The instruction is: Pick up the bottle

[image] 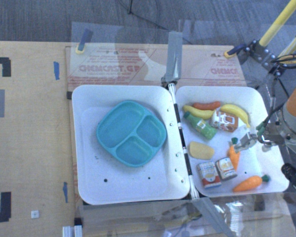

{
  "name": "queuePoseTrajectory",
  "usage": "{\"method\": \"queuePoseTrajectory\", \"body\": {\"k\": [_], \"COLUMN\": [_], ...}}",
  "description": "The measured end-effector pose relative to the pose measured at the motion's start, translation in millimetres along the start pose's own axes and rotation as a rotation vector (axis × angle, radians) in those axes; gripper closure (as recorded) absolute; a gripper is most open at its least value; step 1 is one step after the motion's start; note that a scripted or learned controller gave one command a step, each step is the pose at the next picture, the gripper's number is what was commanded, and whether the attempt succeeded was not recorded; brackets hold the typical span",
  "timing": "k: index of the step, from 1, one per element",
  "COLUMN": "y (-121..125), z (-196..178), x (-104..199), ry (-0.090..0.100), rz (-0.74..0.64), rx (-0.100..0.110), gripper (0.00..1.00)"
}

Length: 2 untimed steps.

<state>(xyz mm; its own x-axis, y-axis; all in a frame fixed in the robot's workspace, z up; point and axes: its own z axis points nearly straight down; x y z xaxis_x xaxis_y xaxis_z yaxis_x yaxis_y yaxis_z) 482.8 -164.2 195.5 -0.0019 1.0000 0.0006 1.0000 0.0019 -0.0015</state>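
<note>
1. Grey carpet lies behind the wooden bench (24, 147), where two shallow white bins sit side by side under your fixed overhead camera.
2. Your gripper (246, 141) hangs over the right side of the right bin (254, 95), reaching in from the right edge of the view; its fingers look slightly apart with nothing between them, though they are small and partly blurred.
3. Just beside the gripper's tip, on its left and a little nearer the camera, an orange carrot (234, 157) lies in the bin; you cannot tell whether the two touch.
4. Nearer the camera from the gripper, two small cans (216, 171) stand together, and a second carrot (249, 183) lies at the bin's front right corner.
5. Beyond the gripper, toward the back wall, you see a brown-and-white carton (224, 121), a yellow banana (238, 112) and a red sausage-like piece (206, 105).
6. Left of the gripper, a pale yellow oval piece (201, 150) rests on the bin floor.
7. The bottle (200, 126), green and lying on its side, sits well to the gripper's left, close to the bins' shared wall, apart from the fingers.
8. Farthest left of the gripper, the left bin (89, 181) holds a blue divided plate (131, 133).
</note>
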Motion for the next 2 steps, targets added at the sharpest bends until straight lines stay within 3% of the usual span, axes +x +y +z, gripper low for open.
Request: {"method": "queuePoseTrajectory", "body": {"k": [1,2], "y": [49,89], "z": [60,107], "x": [37,70], "ry": [0.000,-0.003], "rz": [0.167,-0.015], "rx": [-0.001,-0.010], "gripper": [0.00,0.00]}}
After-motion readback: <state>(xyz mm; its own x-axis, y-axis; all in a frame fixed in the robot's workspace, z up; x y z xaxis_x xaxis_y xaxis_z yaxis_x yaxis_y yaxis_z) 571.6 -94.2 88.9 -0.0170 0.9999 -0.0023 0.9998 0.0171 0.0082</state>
